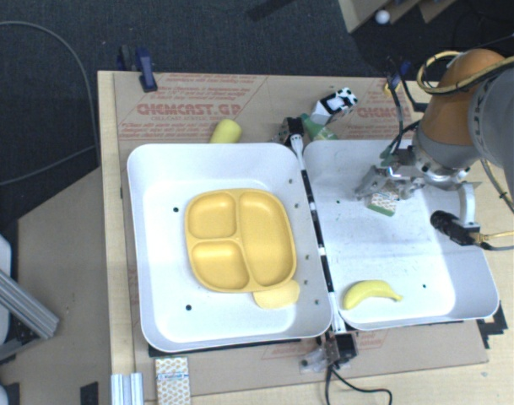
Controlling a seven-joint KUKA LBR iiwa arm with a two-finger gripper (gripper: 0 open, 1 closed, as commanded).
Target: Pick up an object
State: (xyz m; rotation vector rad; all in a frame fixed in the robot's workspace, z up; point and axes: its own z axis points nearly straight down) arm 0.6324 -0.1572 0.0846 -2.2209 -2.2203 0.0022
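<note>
**Small green-and-white object [381, 203] lies in the right bin, under the gripper**

The bench [197, 95] is a tan board with red print, and it carries two white bins side by side. The left bin [147, 226] sits at 9 o'clock of the scene and the right bin [400, 256] at 3 o'clock. Their inner rims touch along the middle.

The grey arm [480, 125], with its orange band, comes in from 2 o'clock and bends down over the far part of the right bin. Its gripper [390, 182] hangs right at the small green-and-white object. The object lies on the bin floor toward 12 o'clock of that bin. Whether the claw is spread, closed, or grasping the object cannot be told from this angle.

A yellow divided plate [240, 239] with three compartments lies flat in the centre of the left bin. A flat yellow piece [278, 296] peeks out from under its 5 o'clock edge.

A banana [370, 294] lies in the right bin near the rim at 7 o'clock, well apart from the gripper.

Outside the bins, at 12 o'clock of the bench, a black-and-white toy [337, 103] stands near the corner where the bins meet. A small yellow object [225, 131] rests just beyond the left bin's far rim. A blue clamp [144, 67] grips the bench edge at 11 o'clock.
</note>
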